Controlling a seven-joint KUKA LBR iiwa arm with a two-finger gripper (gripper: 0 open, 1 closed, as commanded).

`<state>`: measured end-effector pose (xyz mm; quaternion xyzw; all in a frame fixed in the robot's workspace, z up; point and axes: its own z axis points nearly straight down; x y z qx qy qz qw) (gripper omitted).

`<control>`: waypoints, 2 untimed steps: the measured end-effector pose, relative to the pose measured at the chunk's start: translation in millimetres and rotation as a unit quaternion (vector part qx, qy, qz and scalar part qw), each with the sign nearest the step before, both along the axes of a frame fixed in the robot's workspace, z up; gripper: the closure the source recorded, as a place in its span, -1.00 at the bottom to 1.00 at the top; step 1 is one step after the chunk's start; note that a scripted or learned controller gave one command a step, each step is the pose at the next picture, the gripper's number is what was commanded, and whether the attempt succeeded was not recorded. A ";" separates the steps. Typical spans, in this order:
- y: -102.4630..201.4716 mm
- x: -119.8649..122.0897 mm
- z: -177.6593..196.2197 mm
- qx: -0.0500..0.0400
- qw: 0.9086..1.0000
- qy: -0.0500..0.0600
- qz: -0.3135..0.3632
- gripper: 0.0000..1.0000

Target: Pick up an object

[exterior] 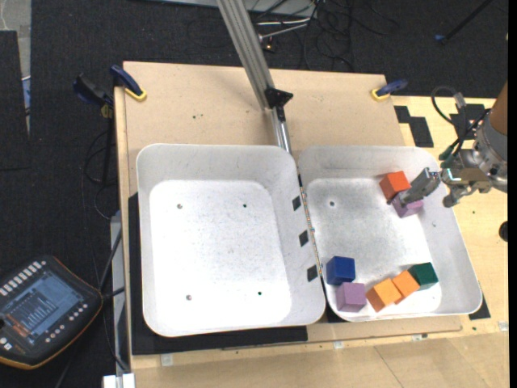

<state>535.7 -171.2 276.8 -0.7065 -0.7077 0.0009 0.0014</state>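
Hovering at the right bin's [452, 241] upper right, the gripper [422, 186] hangs over a small purple block [410, 208], just beside an orange block [394, 184]. How wide the gripper is set: cannot tell. Both blocks look light, rigid, flat-sided; opposite faces offer the likeliest hold, though the two sit crowded together. More blocks cluster along the bin's lower edge: blue [341, 267], purple [350, 296], orange [385, 290], green [423, 276]. No readable writing on any block; the pendant [36, 307] screen is too small to read.
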 end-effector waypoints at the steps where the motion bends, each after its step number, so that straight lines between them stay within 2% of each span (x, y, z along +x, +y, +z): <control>1: 0.0 0.6 1.8 0.000 1.000 -0.002 0.000 -1.00; 2: -1.4 2.8 -61.7 0.000 1.000 0.001 -0.001 -1.00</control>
